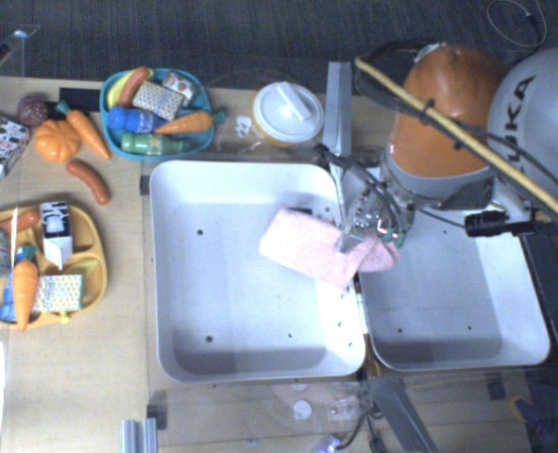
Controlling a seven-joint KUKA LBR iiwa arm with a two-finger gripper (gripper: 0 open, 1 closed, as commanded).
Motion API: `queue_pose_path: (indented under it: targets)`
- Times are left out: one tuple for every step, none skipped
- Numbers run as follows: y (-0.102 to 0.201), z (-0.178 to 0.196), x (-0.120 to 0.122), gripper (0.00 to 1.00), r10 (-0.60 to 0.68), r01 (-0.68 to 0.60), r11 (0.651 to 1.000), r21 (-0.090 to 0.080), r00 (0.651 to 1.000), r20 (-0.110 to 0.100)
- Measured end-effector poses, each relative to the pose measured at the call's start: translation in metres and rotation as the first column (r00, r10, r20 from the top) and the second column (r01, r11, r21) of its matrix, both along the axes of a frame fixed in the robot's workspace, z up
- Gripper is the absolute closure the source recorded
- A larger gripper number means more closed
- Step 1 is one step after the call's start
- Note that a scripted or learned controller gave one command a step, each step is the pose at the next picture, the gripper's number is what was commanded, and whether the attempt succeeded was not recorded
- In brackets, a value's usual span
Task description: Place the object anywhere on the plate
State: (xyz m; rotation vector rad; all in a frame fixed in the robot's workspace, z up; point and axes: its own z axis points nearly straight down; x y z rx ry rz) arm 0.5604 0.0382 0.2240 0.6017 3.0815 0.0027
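Observation:
A pink square plate [302, 243] lies tilted across the divider between the two white bins, most of it over the left bin [212, 328] and one corner over the right bin [467, 319]. My gripper [354, 236] hangs directly over the plate's right part, at or just above its surface. Whether anything sits in the gripper is hidden by the wrist. A small dark thing [304, 212] peeks out from under the plate's far edge.
Left of the bins, on the bench, are a blue bowl [118, 144] and a yellow tray [94, 281], both holding toy food, plus loose toy vegetables [57, 140]. A white lidded jar [288, 111] stands behind the left bin. A yellow cable [467, 144] crosses the arm.

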Motion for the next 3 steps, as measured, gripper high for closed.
queue_pose_path:
  targets:
    - [0.055, -0.006, -0.020, 1.00, 0.373, -0.373, 0.928, 0.000, 0.928, 0.001]
    - [0.104, -0.001, -0.036, 1.00, 0.376, -0.376, 0.927, 0.000, 0.927, 0.002]
    - [0.104, -0.001, -0.036, 0.00, 0.376, -0.376, 0.927, 0.000, 0.927, 0.003]
